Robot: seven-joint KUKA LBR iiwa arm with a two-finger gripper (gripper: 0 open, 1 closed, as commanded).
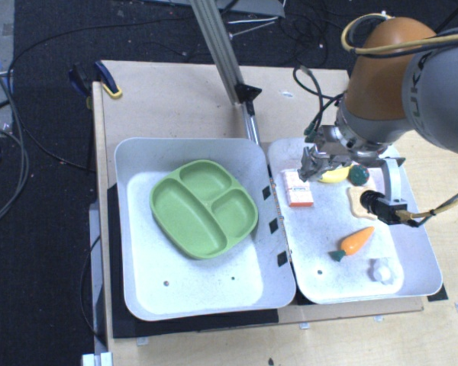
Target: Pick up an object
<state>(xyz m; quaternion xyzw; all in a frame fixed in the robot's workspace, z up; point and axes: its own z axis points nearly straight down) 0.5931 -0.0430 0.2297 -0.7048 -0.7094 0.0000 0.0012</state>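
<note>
Right then: the small box (296, 190), white with a red-orange face, lay in the right bin (412, 280) near its top left corner. My pincer (314, 165) hung just over that box's upper right end; whether it touched the box I could not tell, and whether it was apart or together I could not tell either. Just right of it a yellow banana-shaped piece (336, 175) lay against a dark green ball (358, 175). A beige flat piece (360, 201) sat lower right, partly under a black fitting (383, 207) on my arm. Further down lay a toy carrot (356, 241), orange with a green tip, and near the bin's lower right corner a small pale object (381, 270). Left bin (137, 280) held a green divided plate (204, 208), three compartments, near its middle.
</note>
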